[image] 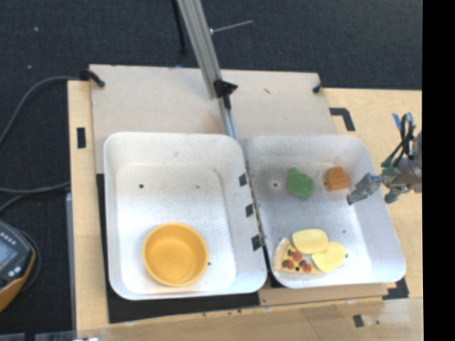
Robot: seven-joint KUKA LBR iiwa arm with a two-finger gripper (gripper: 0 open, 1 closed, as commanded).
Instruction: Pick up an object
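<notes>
Fingers (377, 188) spread, holding nothing, over right bin's (384, 244) right rim, orange block (337, 179) near.

— What lay in the right bin (370, 226)?
— A green lump (300, 184), an orange block (337, 179), two yellow slices (318, 249) and a pizza wedge (291, 258) touching them.
— And the left bin (128, 155)?
— A yellow bowl (175, 254), near its front.
— The gripper (380, 188)?
— It hung at the right bin's right rim, beside the orange block
</notes>
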